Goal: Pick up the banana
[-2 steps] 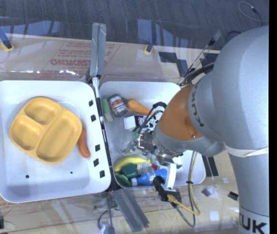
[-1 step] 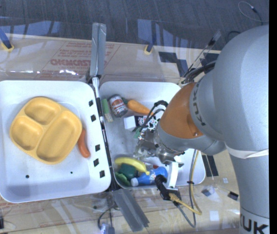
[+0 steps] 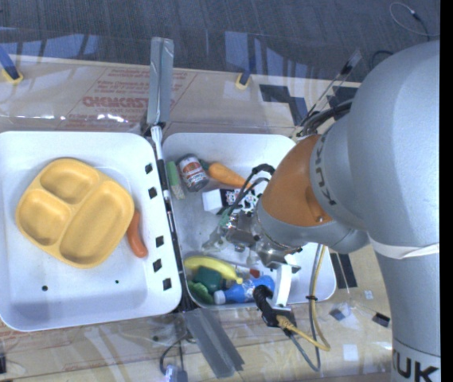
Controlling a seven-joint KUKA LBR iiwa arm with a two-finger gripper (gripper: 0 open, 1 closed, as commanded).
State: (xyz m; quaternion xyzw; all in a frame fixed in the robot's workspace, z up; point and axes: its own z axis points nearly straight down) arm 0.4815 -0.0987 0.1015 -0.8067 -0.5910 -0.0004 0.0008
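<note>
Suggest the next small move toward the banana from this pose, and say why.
Probably shift the claw a little toward the near-left corner of the right bin, then descend. The banana lies there beside a green item and a blue bottle, and the claw looks set slightly off it, toward the bin's middle.
</note>
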